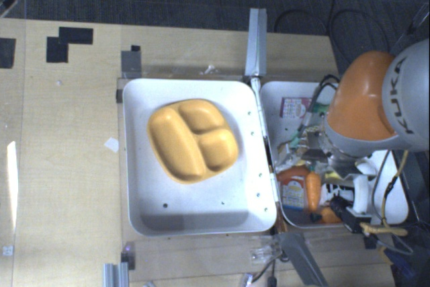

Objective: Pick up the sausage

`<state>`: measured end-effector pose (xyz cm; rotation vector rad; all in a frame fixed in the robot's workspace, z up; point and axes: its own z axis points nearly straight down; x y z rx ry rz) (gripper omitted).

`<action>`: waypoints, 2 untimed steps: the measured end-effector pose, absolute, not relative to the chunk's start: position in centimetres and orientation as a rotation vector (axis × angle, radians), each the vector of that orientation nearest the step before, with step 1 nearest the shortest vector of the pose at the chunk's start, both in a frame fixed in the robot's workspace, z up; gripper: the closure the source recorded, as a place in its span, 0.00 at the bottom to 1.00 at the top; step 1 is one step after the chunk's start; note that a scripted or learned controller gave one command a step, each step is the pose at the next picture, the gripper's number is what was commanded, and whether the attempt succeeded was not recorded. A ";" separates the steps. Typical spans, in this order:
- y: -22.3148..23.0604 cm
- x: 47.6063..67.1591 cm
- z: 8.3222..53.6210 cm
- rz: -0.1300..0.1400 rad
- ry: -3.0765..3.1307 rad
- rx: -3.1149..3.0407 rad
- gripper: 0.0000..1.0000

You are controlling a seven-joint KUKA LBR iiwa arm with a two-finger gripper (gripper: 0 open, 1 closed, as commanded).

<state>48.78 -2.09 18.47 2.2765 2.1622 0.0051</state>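
Note:
An orange-brown, sausage-shaped piece (313, 190) stands on end near the front of the right bin (270, 104). Beside it lies a small packet with a red top (292, 187). A second orange bit (329, 215) shows at the bin's front edge. My gripper (306, 150) hangs low over the middle of the right bin, just behind the sausage-shaped piece, among a clutter of small items. The arm's grey and orange wrist (366, 104) hides most of the gripper and much of that bin.
The left bin (201, 218) holds a yellow three-compartment plate (193, 139). A pink and white card (293, 107) lies at the back of the right bin. A metal divider post (255, 44) stands between the bins at the back.

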 end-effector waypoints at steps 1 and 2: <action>-8.9 49.2 10.2 0.018 2.227 2.198 0.00; -9.1 58.2 9.6 0.005 2.097 2.335 0.00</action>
